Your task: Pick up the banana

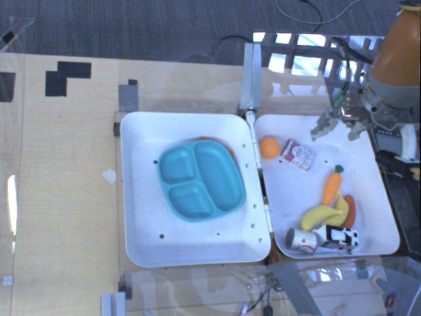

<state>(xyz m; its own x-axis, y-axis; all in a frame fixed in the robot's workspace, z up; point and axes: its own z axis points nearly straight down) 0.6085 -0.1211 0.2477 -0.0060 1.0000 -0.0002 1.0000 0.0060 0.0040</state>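
The yellow banana lies in the right bin, near its front, curved and partly over a red sausage-shaped toy. An orange carrot lies just behind the banana. My gripper hangs over the bin's back right part, well behind the banana, its two fingers spread apart with nothing between them.
The right bin also holds an orange ball, a small white and red packet, a tipped can and a black and white toy. A blue divided plate lies in the left bin.
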